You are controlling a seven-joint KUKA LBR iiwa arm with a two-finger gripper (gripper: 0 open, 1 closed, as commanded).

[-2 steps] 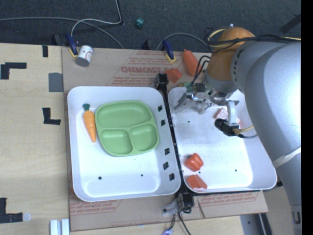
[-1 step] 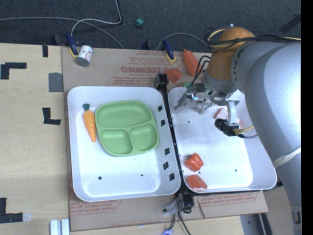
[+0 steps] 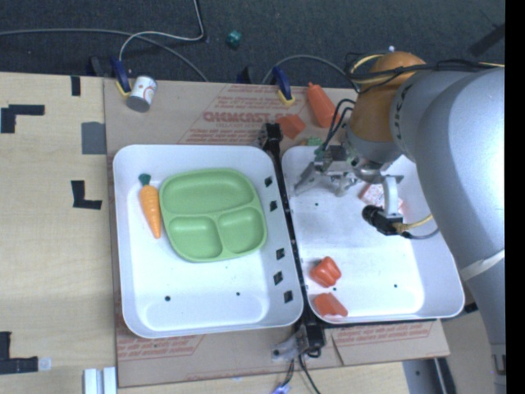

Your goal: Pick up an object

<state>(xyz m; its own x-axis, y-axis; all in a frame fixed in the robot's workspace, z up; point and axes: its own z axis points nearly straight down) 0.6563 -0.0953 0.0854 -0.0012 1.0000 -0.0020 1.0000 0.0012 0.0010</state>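
My gripper (image 3: 322, 182) hangs low over the far part of the right bin (image 3: 426, 302), its two grey fingers spread open above bare white floor with nothing between them. An orange-red pepper-like toy (image 3: 326, 271) lies near that bin's front left, and a second orange-red piece (image 3: 330, 304) rests against the front wall. A red-and-white item (image 3: 373, 194) peeks out just right of the gripper, mostly hidden by the wrist. In the left bin (image 3: 197, 314) an orange carrot (image 3: 150, 208) lies beside a green divided plate (image 3: 215, 213).
Behind the right bin, on the cardboard, lie an orange carrot-like toy (image 3: 320, 105) and a small orange piece (image 3: 291, 125). A white cup (image 3: 141, 92) lies at the cardboard's far left corner. The black divider (image 3: 283, 220) with clips runs between the bins. The bulky grey arm (image 3: 459, 154) covers the right side.
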